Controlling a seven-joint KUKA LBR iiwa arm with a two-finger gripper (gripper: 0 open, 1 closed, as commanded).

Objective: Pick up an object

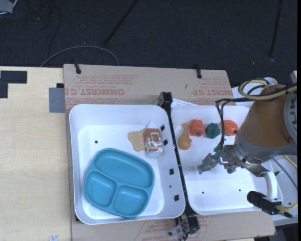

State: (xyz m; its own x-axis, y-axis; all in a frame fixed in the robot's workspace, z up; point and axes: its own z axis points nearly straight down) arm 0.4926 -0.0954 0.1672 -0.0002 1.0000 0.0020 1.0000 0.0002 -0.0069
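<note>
My gripper (209,163) hangs over the middle of the right bin (210,205), its grey fingers pointing left, nothing visible between them. Behind it, along the bin's far side, lie a tan pear-shaped piece (184,138), an orange-red piece (196,127), a dark green piece (212,130) and an orange piece (230,127). In the left bin (83,134) a blue divided plate (119,182) fills the near half. A small brown and white box (153,141) and a flat tan piece (137,140) lie behind the plate.
The black divider (174,159) runs between the two bins. The arm's orange band (266,119) covers the right bin's far right corner. Cardboard (140,84) lies under both bins, with pale bench top to the left.
</note>
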